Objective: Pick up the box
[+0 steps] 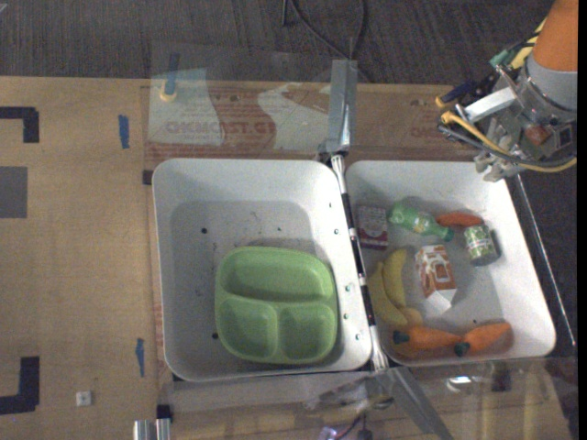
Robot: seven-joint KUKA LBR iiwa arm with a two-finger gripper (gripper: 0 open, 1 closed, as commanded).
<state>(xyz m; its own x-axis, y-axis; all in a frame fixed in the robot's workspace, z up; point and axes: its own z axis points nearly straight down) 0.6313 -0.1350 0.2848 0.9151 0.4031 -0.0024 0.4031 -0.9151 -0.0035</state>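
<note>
Since the box (436, 271) lies flat mid right bin (537, 287), beside the bananas (393, 287), gripper (500, 159) (grip state: can't tell) hangs over the far right corner w/ nothing visibly held; should drop straight down, clear of the bananas.

Green tray (275, 302); white bins (174, 246); orange carrots (431, 339); yellow bananas (393, 287).

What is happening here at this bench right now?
A robot arm reaches in from the right, and its gripper hangs over the top right corner of the right bin. It holds nothing. The box it should pick up lies in that bin among bananas, carrots and a can. The left bin holds a green tray.
</note>
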